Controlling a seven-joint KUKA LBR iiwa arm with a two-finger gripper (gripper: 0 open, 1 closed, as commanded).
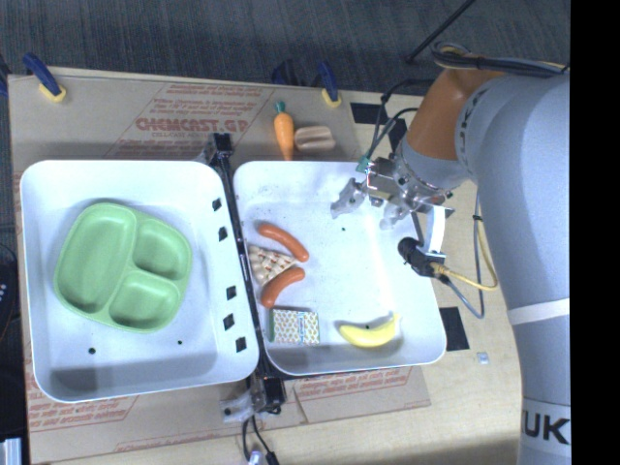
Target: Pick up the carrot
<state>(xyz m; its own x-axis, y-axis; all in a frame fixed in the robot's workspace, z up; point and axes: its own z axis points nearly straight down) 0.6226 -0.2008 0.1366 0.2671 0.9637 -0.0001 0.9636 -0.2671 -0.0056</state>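
Carrot first: the small orange toy carrot with the green top (282, 132) isn't in either bin. It's sitting on the brown cardboard sheet (194, 114) covering the table, just past the far rim of the right-hand white plastic bin (417, 298), right beside a little tan bun-looking piece (313, 139). The hand (373, 201) hangs over the far right part of that bin, and I honestly can't tell how it's set, the shapes under the wrist are too cluttered.

So from the hand, the carrot lies off to the camera's left and a bit further back, across the bin rim. Near, but definitely apart. Its long axis runs roughly front-to-back in the view, green top pointing away, fat end toward the bin. My guess is the hand has to clear the rim and close across the carrot's width.

Two reddish sausages (282, 260) and a yellow banana (369, 332) lie nearer than the hand, inside the bin.
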